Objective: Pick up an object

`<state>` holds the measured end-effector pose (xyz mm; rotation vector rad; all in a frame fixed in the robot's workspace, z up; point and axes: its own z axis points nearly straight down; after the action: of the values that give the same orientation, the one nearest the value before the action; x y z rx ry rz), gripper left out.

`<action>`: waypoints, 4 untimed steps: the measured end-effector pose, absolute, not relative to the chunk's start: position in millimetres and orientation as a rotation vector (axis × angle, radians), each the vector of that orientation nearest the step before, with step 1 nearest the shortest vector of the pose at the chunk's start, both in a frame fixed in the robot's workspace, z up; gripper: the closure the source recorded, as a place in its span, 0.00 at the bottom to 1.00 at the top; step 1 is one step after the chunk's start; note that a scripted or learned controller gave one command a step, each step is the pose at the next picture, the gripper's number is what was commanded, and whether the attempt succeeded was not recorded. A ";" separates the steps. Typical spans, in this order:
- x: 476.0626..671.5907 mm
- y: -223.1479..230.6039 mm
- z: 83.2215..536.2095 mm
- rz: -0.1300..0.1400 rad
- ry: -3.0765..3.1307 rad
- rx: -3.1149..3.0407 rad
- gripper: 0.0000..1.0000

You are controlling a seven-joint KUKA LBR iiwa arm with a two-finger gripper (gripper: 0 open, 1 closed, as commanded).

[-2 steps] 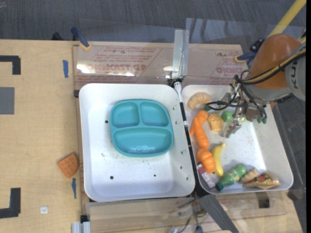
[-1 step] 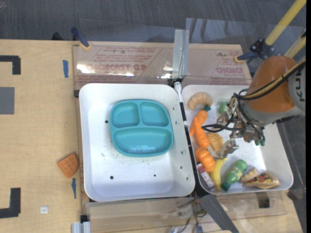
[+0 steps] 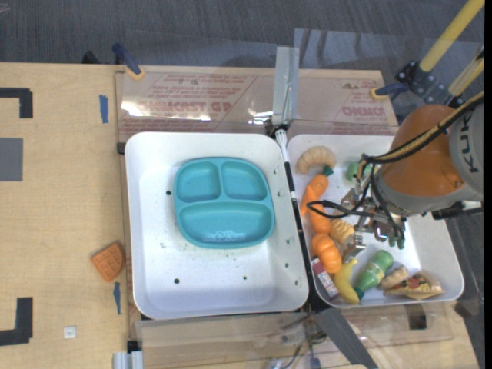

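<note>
Camera view has the gripper (image 3: pixel 360 223) low in the right bin (image 3: pixel 446 261), amid toy food near its left wall. I cannot tell how it is set. A croissant (image 3: pixel 317 157) lies at that bin's far left corner, a carrot (image 3: pixel 315 191) beside it, a banana (image 3: pixel 345 280) near the front edge; the left bin (image 3: pixel 146 206) carries a blue divided plate (image 3: pixel 224 202).

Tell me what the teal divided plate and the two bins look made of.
Teal plate: likely moulded plastic or silicone, with a smooth satin sheen and rounded compartment walls. Left bin and right bin: probably thin rigid plastic, glossy white, with soft rolled rims; the look leaves coated metal possible.
</note>
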<state>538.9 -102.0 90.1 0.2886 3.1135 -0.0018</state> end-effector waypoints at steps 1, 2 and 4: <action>620.8 -91.7 94.7 0.001 3.112 0.365 0.00; 576.5 -94.5 89.6 0.002 3.066 0.631 0.00; 604.4 -111.8 89.1 0.002 3.047 0.713 0.00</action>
<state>604.4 -111.8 89.1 0.7134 3.0470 0.0017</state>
